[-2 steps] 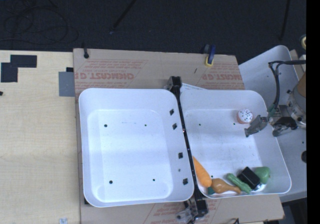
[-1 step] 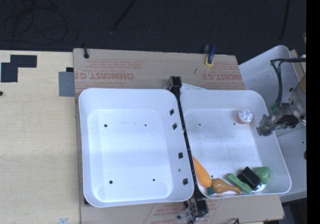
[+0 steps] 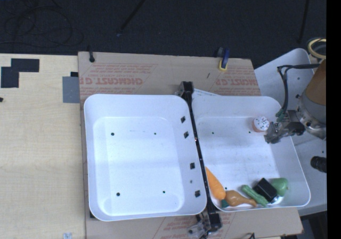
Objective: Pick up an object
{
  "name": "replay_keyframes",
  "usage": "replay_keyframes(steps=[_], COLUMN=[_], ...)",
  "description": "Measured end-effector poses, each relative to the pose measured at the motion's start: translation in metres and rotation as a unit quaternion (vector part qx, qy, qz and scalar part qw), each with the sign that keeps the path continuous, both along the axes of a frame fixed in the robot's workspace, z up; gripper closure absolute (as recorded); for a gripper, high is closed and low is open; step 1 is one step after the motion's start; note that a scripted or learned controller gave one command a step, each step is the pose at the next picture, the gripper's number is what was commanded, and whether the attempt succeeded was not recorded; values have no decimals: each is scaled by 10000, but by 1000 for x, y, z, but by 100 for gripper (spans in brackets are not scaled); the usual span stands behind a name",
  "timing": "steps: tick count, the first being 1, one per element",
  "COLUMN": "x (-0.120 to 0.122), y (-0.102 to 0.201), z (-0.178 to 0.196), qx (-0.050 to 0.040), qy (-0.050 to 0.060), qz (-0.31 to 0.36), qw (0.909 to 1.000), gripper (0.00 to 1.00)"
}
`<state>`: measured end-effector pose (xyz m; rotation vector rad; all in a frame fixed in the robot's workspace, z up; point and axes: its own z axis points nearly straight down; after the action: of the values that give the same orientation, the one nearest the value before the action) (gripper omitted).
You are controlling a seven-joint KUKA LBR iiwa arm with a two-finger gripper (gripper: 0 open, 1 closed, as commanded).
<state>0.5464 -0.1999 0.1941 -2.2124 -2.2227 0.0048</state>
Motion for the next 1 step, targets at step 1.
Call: replay_keyframes(steps=[1], x=[43], y=[30], z=[-57], qx=[7], qy=[-3], qz=[-8], qw=[10000], gripper=[100])
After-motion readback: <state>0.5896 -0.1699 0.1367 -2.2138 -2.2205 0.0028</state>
